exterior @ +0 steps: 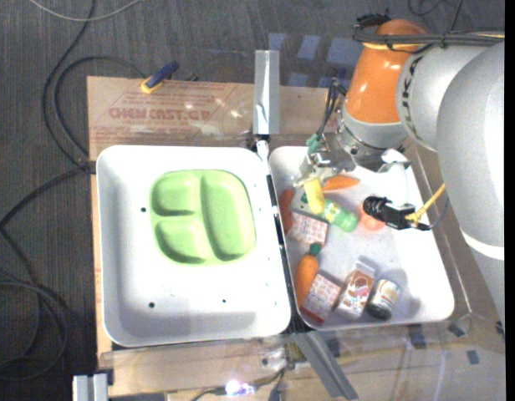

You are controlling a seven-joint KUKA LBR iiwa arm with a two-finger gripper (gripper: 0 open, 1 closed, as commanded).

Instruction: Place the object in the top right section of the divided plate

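Observation:
A green divided plate lies in the left white bin. In the right white bin lie several toy foods: a yellow piece, a green piece, an orange wedge, a red round piece and a carrot. My gripper hangs over the far left part of the right bin, just above the yellow piece. I see nothing clearly held in it. The wrist hides the bin's far edge.
Small printed cartons and a can lie at the near side of the right bin. A black connector on a yellow cable hangs over that bin. A metal post stands behind the gap between the bins.

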